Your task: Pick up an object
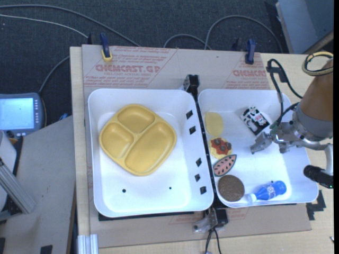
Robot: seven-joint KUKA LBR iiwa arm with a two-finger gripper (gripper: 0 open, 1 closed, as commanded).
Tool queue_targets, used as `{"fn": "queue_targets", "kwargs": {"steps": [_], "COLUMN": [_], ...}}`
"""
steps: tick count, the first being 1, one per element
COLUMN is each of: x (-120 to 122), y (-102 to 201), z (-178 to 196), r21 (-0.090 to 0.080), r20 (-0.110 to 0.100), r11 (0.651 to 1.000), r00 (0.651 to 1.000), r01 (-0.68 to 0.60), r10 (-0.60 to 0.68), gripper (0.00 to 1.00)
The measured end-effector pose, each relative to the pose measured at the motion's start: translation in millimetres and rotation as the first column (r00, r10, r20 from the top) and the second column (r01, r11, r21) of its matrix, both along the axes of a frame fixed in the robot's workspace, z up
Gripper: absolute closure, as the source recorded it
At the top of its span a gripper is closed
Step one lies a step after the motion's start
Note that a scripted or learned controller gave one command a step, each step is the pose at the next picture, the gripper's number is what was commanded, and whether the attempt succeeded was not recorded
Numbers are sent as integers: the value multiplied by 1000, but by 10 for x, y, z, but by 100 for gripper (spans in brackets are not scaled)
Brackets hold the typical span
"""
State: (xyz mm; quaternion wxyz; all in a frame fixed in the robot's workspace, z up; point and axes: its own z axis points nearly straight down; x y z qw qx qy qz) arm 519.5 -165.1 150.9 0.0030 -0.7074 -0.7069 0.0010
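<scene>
In the left bin (100, 194) lies a yellow divided plate (137, 139), three compartments, tilted a little; it looks stiff and light, but it is broad and flat, so I judge only its raised rim would give the gripper a hold

In the right bin (296, 184) the small things sit in a row along the left wall. Farthest is a pale yellow flat piece (214, 124), thin and probably hard to get under. Next comes a small red and yellow toy food (220, 146), then a watermelon slice (224, 164), pink with dark seeds, then nearest a round brown disc (231, 188). These look like light, rigid plastic, likely smooth and apt to slip; the slice and the disc are best taken across their narrow edges

To the right, near the front wall, lies a blue and white tube-like object (267, 191) on its side, best pinched across its body. Toward the far side is a black and white patterned object (255, 118), perhaps soft

The gripper (270, 142) hovers in the middle of the right bin with its fingers somewhat apart and nothing between them
</scene>
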Motion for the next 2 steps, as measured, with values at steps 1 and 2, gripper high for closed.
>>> {"fn": "queue_targets", "kwargs": {"steps": [1,2], "x": [-10,-14], "y": [22,30], "z": [-423,-675], "r21": [0,0], "r20": [0,1], "r11": [1000,1000], "r00": [1000,1000], "r01": [-1,-1], "r10": [1,1], "gripper": [0,0]}}
